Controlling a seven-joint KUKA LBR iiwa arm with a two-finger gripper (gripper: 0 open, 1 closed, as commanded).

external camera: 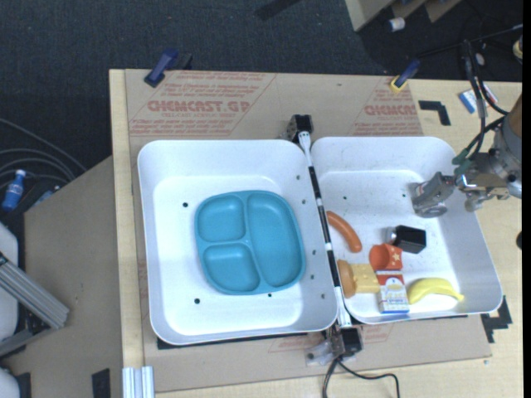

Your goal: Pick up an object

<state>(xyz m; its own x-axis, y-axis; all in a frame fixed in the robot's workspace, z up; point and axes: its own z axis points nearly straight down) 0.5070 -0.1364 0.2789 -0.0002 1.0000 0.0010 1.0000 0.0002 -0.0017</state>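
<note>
So the gripper [431,196] hangs over the upper right part of the right bin [440,160], and honestly I can't tell its state. The objects sit lower in that bin: hot dog [345,230], black block [409,239], red carton [386,258], banana [433,289]. Blue plate [248,241] fills the left bin [158,222].

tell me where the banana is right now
The banana lies in the right bin, at its front right corner, just right of the small carton and below the black block.
</note>
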